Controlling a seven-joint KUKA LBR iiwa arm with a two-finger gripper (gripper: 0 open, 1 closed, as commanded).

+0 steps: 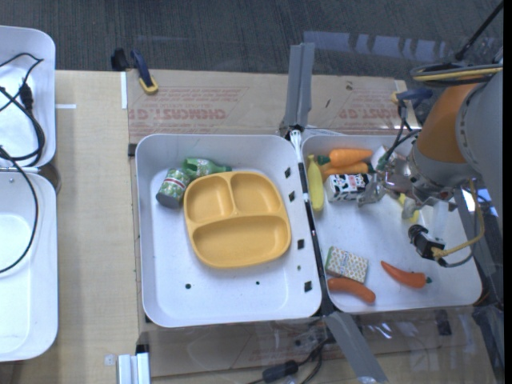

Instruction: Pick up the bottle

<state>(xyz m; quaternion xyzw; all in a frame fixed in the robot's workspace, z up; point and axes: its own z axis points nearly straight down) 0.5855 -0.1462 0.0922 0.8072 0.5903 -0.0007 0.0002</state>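
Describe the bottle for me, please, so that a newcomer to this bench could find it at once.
Start at the left bin, which holds a yellow divided plate. The bottle lies on its side just beyond the plate's far-left corner. It is green, unlike the squat can touching its left end.

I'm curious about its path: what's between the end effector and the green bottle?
Camera view: from end effector toward green bottle lie a cow-spotted carton, a banana and the bins' adjoining walls.
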